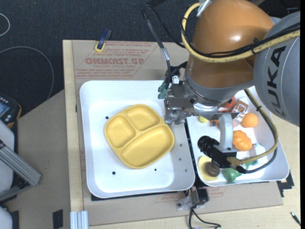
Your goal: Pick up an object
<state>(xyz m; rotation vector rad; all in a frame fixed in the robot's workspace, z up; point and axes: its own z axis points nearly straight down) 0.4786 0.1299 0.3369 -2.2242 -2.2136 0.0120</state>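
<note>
The brown paper-covered surface [119,61] with red lettering carries 2 shallow white bins side by side. The left white bin [93,128] has just 1 thing in it: a yellow plastic plate with 3 compartments [139,136]. It's lying flat, roughly mid-bin, a bit closer to the right wall.

The tool [176,109] sits low over the strip where the 2 bins meet, just beside the plate's upper right edge. I can't say if it's touching the plate. Honestly can't tell if the tool is released or clenched either, since the wrist blocks that from this angle.

The big grey arm with the orange band [228,37] hangs over the right white bin [280,163] and covers a lot of it. Here's what peeks out around it:
- A round pale-yellow piece with a brown centre [209,168] sits in the near left corner.
- A small green piece [231,174] is just to its right.
- A lumpy orange piece [241,140] is about mid-bin.
- A smooth orange ball [249,120] is just beyond it, slightly to the right.
- A red-and-white bit [233,105] is near the ball, half tucked under the arm and too hidden to make out.
</note>
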